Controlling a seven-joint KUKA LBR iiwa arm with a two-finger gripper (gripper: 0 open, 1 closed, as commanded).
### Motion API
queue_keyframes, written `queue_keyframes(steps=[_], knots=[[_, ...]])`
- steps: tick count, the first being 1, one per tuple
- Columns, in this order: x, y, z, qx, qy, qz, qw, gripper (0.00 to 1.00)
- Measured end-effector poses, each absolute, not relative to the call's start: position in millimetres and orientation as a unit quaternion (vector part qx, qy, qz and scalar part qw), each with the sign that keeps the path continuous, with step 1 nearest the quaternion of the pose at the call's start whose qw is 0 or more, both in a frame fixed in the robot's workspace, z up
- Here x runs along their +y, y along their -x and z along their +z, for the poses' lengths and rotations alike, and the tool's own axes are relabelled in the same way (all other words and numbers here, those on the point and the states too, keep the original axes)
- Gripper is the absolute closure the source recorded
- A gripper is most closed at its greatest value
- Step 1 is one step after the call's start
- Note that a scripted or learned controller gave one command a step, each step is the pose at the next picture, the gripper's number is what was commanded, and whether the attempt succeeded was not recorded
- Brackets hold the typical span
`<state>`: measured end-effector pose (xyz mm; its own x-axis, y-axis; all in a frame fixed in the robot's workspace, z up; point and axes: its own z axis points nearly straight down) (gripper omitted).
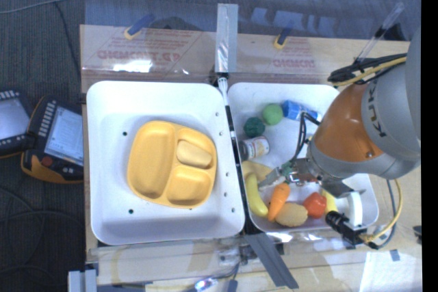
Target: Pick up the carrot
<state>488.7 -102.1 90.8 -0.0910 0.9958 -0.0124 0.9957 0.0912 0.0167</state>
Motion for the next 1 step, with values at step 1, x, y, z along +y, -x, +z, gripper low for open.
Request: queue_keyframes(steps=[1], knots=[[-99.6, -489.4, 98.8, 0.739, -0.673, 0.0035, 0.007, 1.00]])
